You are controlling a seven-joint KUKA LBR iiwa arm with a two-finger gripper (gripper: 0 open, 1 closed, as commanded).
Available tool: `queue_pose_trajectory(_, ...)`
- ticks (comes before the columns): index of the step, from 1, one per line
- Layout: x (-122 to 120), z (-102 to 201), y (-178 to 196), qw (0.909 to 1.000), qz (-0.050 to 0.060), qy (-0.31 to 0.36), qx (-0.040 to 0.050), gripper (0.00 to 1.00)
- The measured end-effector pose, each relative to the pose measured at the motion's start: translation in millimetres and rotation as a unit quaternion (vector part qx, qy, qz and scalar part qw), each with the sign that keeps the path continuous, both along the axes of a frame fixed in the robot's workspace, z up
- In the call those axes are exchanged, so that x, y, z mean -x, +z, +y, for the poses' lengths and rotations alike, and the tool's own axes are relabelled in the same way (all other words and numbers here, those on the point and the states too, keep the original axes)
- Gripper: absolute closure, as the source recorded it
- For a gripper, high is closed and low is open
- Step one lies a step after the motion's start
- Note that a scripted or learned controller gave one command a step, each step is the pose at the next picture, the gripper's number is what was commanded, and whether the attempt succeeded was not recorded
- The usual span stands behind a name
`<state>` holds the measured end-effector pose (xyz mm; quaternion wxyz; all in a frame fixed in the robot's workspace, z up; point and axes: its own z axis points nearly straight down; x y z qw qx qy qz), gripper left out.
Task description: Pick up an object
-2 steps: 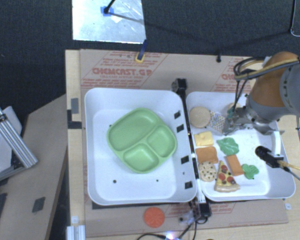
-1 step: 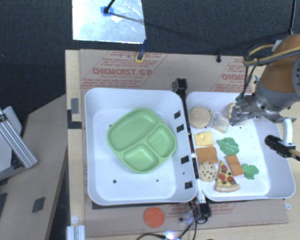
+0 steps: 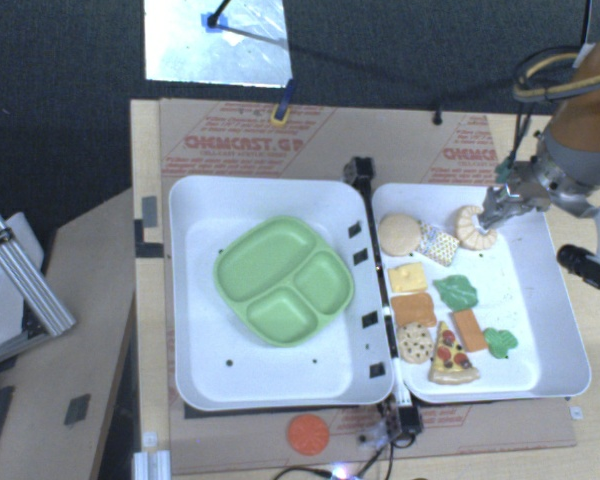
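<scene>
My gripper (image 3: 497, 208) hangs low over the far side of the right bin (image 3: 550, 298), right above a pale scalloped pastry (image 3: 471, 229), and may be touching it. Left of the pastry lie a checkered wrapped piece (image 3: 440, 245) and a round tan bun (image 3: 400, 234). Nearer the front are a yellow cheese square (image 3: 408, 276), a green leaf (image 3: 456, 291), a slice of toast (image 3: 413, 310), a chocolate-chip cookie (image 3: 414, 342), a pizza slice (image 3: 452, 356), an orange block (image 3: 469, 329) and a small green sprig (image 3: 500, 342).
A green divided plate (image 3: 285, 280) lies in the left bin (image 3: 200, 368). A black-clipped wall (image 3: 372, 268) separates the two bins. An orange disc (image 3: 308, 433) sits on the board in front. The right bin's right half is bare white floor.
</scene>
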<state>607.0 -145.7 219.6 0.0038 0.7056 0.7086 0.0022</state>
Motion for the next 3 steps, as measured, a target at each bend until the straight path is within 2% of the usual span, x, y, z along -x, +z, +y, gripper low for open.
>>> queue_pose_trajectory(1,-1,0,5,1.0,0.003,0.0,-0.0009,1.0)
queue_pose_trajectory(2,-18,52,0,1.0,0.002,0.003,-0.0017,1.0)
queue_pose_trajectory(3,-21,111,13,1.0,0.003,0.003,-0.002,1.0)
